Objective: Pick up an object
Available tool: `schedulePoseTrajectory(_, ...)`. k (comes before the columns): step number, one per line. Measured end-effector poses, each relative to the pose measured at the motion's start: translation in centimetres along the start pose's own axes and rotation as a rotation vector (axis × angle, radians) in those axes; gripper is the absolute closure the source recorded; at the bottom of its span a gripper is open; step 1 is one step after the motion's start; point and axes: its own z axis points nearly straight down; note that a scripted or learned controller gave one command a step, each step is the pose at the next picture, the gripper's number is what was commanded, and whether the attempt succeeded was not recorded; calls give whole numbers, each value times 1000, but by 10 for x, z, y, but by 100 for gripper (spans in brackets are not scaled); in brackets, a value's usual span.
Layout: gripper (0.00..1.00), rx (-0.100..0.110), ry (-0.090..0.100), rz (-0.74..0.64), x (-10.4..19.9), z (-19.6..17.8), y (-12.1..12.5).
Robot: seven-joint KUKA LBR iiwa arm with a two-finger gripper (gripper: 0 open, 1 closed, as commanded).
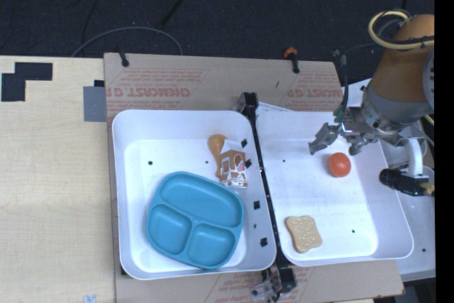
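In the right bin (383,238) a small red tomato (340,165) lies near the back right. My gripper (339,144) hovers just behind and above it, open, its two dark fingers spread to either side with nothing between them. Toward the front of the same bin sits a slice of toast (303,233). The left bin (131,152) holds a blue divided plate (194,220), a brown drumstick (216,145) and a small printed packet (233,168).
The black divider (257,174) runs between the two bins. The arm's orange band (415,28) and a yellow cable stand over the right bin's back right corner. A black fitting (406,181) sits on the bin's right rim.
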Motion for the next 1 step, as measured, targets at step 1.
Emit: schedulePoseTrajectory(1, 0, -13, -2, -2, 0, -7, 3)
